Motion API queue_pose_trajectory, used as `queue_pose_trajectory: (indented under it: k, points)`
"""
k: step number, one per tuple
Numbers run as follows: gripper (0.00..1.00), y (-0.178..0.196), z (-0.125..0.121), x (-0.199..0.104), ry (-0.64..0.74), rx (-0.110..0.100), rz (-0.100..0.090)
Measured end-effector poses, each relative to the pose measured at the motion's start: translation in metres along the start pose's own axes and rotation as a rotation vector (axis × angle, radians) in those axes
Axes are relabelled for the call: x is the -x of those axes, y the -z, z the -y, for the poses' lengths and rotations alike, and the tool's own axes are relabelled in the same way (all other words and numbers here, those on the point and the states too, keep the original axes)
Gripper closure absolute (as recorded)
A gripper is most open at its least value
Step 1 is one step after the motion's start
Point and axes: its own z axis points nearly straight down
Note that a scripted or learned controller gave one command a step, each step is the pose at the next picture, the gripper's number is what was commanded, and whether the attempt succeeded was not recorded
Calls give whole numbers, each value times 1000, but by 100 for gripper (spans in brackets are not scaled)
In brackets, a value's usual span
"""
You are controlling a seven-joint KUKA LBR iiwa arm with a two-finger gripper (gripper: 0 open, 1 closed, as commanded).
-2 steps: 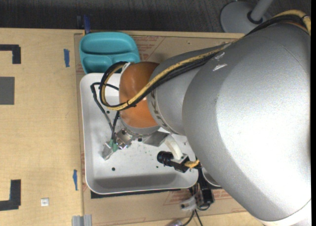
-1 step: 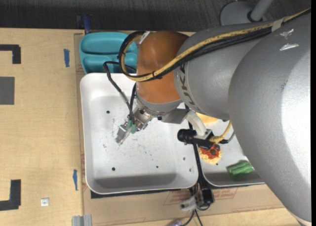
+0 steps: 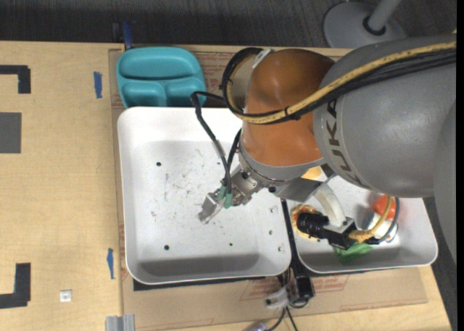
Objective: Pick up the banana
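Hunting the banana from the wrong bin

The two-finger gripper (image 3: pixel 214 206) is hovering low in the left shallow white bin (image 3: pixel 145 177); open or clenched, I cannot tell. A yellow sliver, probably the banana (image 3: pixel 313 173), is peeking from under the grey arm (image 3: pixel 391 119) in the right white bin (image 3: pixel 420 250). Crossing over before descending is looking wisest.

So the grey arm (image 3: pixel 391 119) reaches in from the right and bends down, orange band (image 3: pixel 279 116) sitting right above the wrist (image 3: pixel 252 176). The gripper (image 3: pixel 212 208) hangs off the end, angled down and to the left.
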Motion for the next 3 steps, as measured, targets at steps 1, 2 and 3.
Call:
queue_pose_trajectory:
  k: [1, 2, 3]
  points:
    - [0, -153, -29, -39, 218, 4, 1]
    - [0, -112, -32, -44, -70, 3, 1]
    - [0, -153, -27, -38, -605, -2, -4]
